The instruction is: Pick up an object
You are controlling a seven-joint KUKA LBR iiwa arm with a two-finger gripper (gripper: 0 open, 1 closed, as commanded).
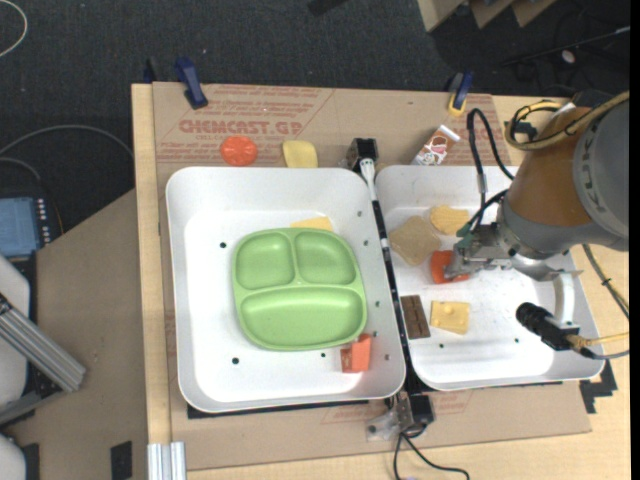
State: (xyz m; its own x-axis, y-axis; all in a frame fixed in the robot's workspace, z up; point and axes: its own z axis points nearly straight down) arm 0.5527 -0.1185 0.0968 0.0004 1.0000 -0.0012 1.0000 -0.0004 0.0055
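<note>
The gripper sits low in the right bin, its tip touching a red-orange piece; the wrist hides most of it, so its grip cannot be told. At the piece's 10 o'clock lies a tan slab, at 6 o'clock a yellow block. The left bin holds a green divided plate that partly covers a yellow piece at its 12 o'clock.

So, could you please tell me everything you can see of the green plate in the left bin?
The green plate is a rounded, matte, plastic-looking tray with three compartments: two small ones at the far side, one wide one nearer. It lies flat and upright in the left bin. A yellow piece peeks out at its far rim, and an orange block sits at its near right corner.
</note>
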